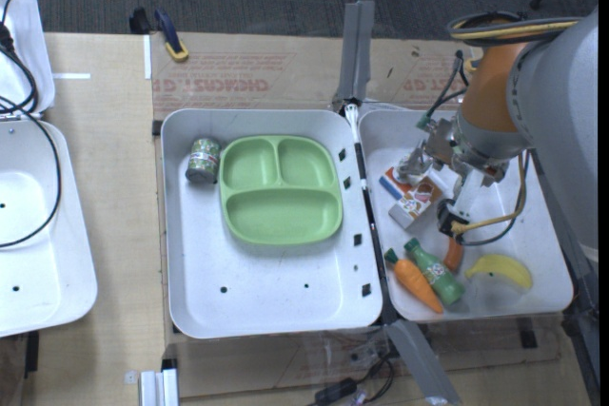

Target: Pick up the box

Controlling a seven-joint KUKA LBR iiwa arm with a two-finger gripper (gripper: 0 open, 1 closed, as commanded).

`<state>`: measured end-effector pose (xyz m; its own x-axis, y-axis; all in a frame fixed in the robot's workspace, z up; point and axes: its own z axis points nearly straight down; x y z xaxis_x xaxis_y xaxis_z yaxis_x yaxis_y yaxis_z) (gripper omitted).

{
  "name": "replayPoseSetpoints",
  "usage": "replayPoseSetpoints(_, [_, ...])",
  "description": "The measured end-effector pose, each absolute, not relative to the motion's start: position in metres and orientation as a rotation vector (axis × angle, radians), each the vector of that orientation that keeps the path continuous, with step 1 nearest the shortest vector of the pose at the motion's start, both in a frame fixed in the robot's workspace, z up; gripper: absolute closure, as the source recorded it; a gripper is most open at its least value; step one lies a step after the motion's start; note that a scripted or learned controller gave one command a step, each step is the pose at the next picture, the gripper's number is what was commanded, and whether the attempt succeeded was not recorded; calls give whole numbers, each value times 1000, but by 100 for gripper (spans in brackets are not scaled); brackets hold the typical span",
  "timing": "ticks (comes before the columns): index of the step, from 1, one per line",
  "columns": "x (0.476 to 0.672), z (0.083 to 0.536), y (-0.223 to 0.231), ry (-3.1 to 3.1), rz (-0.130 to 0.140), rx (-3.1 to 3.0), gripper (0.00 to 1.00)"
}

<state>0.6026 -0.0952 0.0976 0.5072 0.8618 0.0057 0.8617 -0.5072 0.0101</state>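
Seemingly mid-approach, the pincer (430,168) in the camera view hangs low over the right bin (542,290), reached down from the grey arm (495,100) at the frame's right. The box (415,198), a small printed carton, lies flat on the bin floor directly beneath and slightly ahead of the pincer, so close that metal parts overlap its upper edge; whether it is touched I cannot tell. How wide the pincer stands is also hidden by the wrist and cabling. Just below the pincer lie a green bottle (436,272), a carrot (417,285) and a banana (501,271), crowding the carton's near side. Well to the pincer's left, the other bin (190,299) carries a green plate (281,188) and a small jar (203,160), clear of the reach.
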Motion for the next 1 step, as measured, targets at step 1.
replayPoseSetpoints(1, [595,114,-107,1468,-4,2778,0])
